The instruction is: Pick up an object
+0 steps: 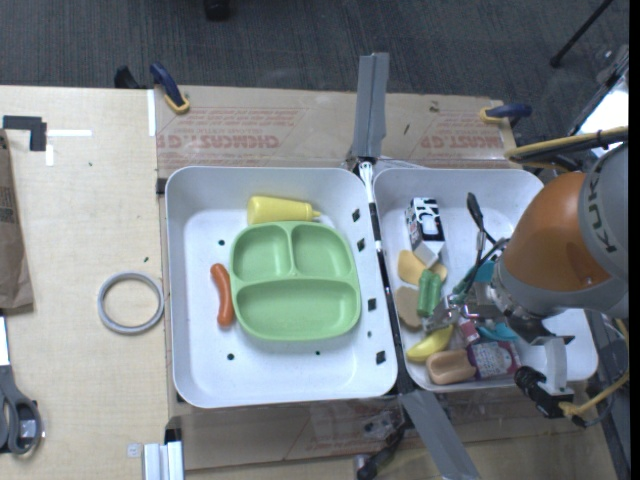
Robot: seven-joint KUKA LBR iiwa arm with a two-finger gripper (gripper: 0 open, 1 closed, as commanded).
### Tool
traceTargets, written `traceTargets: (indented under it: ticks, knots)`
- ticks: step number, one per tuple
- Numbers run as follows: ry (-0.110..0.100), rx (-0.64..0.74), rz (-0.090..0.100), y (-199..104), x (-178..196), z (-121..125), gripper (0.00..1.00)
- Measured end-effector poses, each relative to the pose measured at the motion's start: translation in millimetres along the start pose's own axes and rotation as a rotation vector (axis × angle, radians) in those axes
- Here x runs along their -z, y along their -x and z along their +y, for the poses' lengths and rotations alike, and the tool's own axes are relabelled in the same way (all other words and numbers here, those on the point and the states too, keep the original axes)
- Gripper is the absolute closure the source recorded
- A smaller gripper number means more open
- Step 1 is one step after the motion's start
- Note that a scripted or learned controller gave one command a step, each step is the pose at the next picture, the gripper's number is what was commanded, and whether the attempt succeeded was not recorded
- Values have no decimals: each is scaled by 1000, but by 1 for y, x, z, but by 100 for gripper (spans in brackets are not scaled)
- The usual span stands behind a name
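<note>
1. The claw (452, 313) is low in the right bin (520, 183), near its front edge, among a pile of toys.
2. Whether it is released or clenched, I cannot tell.
3. A green bottle (429, 290) and a banana (430, 344) lie just beside it.
4. The left bin (190, 298) holds a green tray (295, 283), a carrot (224, 295) and a yellow piece (280, 209).

- The divided tray (295, 280) lies in the left bin (190, 298).
- A carrot (223, 294) lies left of it.
- The ring (130, 301) rests on the bench (80, 218), left of both bins.
</note>
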State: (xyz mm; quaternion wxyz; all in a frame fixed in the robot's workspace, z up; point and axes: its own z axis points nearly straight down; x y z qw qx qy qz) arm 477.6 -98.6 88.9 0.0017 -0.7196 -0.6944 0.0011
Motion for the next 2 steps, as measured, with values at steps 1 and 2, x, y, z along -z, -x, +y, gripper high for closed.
traceTargets:
  ticks: [1,2]
  knots:
    - [15,0,-4,2,10,6,100]
    - [-5,-3,-3,-35,98,89,100]
